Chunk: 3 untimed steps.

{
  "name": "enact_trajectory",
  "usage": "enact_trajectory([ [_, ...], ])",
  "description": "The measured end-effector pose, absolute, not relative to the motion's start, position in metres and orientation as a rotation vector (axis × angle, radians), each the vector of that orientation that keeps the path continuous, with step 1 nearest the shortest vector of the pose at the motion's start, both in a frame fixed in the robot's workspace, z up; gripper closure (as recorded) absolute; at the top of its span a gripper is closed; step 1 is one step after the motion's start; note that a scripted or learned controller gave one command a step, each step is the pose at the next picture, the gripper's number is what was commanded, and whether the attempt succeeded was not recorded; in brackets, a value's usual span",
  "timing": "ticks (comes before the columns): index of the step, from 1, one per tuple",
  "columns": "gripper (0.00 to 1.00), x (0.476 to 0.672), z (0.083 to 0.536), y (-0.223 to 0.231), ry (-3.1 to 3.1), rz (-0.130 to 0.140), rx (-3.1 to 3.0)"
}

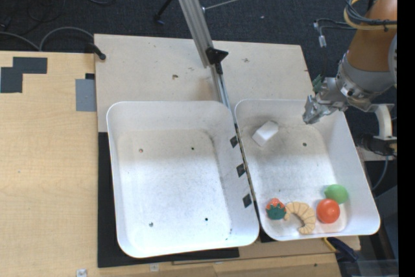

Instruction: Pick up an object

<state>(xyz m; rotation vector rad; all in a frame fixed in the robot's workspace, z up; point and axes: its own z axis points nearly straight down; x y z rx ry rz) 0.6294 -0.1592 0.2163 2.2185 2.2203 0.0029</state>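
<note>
Poised over the far right corner of the right-hand shallow white bin (353, 159), the grey two-finger gripper (312, 115) points down with nothing between its tips; whether they are apart or together cannot be told at this size. A small white block (264, 133) lies to its left on the bin floor. Along the near edge sit a green lump (336, 192), an orange-red ball (328, 211), a tan croissant-shaped piece (301, 215), and what may be a small red-and-green toy (275, 209).

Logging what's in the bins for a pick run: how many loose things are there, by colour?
White: 1, block
Green: 1, round piece
Red-orange: 1, ball
Tan: 1, curved piece
Red and green: 1, small item
Total: 5, all in the right bin.
</note>
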Motion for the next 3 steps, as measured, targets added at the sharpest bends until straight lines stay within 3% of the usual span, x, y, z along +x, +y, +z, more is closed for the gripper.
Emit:
enact_trajectory([
  [1, 1.0, 0.624, 0.262, -0.165, 2.217, 0.002, 2.222],
  [3, 1.0, 0.6, 0.264, -0.069, 2.228, -0.002, 2.221],
])
